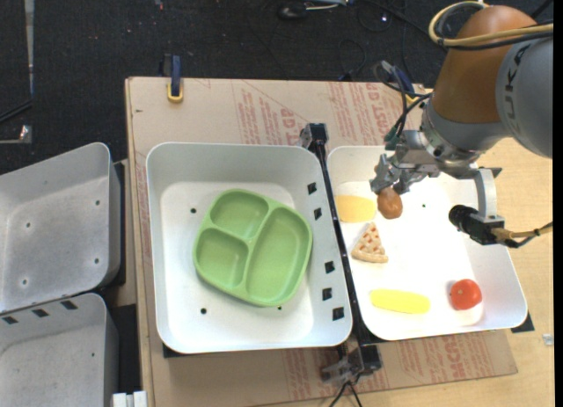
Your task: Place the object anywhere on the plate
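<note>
While the small brown egg-shaped object (390, 204) is being carried just under the end effector (388, 187), it's looking like it's being pinched between the fingers, so the end effector is being counted as clenched on it. It's being held over the right bin (493, 247), near that bin's upper left part, probably high enough for the wall between the bins to be cleared. Right below and beside it, a pale yellow slab (354, 209) and a pizza slice toy (370, 244) are being left alone, same for the yellow banana-ish piece (399, 301) and the red tomato (465, 294) further down. The green plate (253, 246) is being kept waiting in the left bin (176, 221), well apart from the object, so a carry across to the left is being called for next, judging by the task. Both bins are being supported on the surface (237, 106).
</note>
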`<state>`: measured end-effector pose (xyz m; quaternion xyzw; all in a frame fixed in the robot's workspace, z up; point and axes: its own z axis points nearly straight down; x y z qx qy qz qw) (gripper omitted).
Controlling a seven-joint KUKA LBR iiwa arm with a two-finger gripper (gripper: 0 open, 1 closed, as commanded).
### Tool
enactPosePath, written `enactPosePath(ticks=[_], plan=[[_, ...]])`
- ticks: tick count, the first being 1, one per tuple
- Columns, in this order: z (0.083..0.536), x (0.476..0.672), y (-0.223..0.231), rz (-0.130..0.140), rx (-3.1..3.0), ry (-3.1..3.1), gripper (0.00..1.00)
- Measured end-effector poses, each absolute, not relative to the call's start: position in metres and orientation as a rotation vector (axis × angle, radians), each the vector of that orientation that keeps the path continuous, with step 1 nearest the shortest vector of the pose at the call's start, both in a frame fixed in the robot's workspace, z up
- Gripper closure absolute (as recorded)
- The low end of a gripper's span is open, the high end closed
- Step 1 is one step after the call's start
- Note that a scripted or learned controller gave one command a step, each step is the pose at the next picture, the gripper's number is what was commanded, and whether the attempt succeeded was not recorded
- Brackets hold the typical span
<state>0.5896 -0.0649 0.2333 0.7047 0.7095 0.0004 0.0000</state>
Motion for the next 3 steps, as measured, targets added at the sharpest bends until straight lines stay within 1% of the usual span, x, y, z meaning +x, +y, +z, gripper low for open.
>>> enactPosePath(ticks=[1,2,3], plan=[[0.224,0.587,-0.016,0.000,2.215,2.229,1.00],[0.232,0.586,0.030,0.002,2.213,2.229,1.00],[0.222,0.585,0.082,-0.001,2.215,2.230,1.00]])
